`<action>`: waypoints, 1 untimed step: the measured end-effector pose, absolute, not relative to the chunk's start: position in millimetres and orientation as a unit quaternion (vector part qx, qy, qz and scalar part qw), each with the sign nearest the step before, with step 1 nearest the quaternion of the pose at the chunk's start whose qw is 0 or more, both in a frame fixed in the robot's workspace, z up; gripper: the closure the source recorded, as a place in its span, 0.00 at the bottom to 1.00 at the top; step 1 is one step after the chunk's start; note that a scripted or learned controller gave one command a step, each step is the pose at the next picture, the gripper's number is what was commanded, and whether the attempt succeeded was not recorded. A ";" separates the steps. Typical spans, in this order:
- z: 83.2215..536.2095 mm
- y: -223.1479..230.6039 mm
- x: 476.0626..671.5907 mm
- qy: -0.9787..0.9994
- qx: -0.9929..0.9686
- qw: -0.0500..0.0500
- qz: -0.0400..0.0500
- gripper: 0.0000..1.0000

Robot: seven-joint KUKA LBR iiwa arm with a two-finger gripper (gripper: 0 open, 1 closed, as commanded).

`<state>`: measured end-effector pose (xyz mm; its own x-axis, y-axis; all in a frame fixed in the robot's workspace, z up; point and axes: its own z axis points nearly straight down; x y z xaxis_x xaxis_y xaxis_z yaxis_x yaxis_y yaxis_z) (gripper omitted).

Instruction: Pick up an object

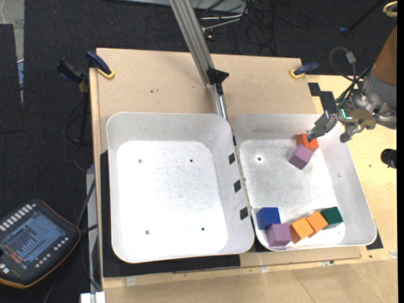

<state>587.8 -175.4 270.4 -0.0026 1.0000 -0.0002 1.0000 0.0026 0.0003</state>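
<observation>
My gripper (336, 129) sits over the upper right part of the right bin (353, 188), fingers spread apart, nothing between them. One finger (323, 125) points down-left toward an orange block (307, 141); its tip is right at that block's upper edge, can't tell if touching. The other finger (351, 131) hangs off to the right, near the bin's rim.

Purple block (301, 156) lies just below the orange block, touching it, tilted on the bin floor.

Along the bin's lower edge, a row of four: blue block (268, 216), second purple block (279, 234), second orange block (302, 226), green block (331, 217). They run close together, blue at the left end, green at the right end. All well apart from my gripper.

Left bin (126, 169) sits beside the right one, rims meeting in the middle.
</observation>
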 end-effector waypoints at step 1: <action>210.4 -167.3 591.5 0.708 0.706 -0.002 -0.002 0.00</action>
<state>591.5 -167.3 210.4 -0.0036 1.0000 0.0011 1.0000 0.0036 -0.0057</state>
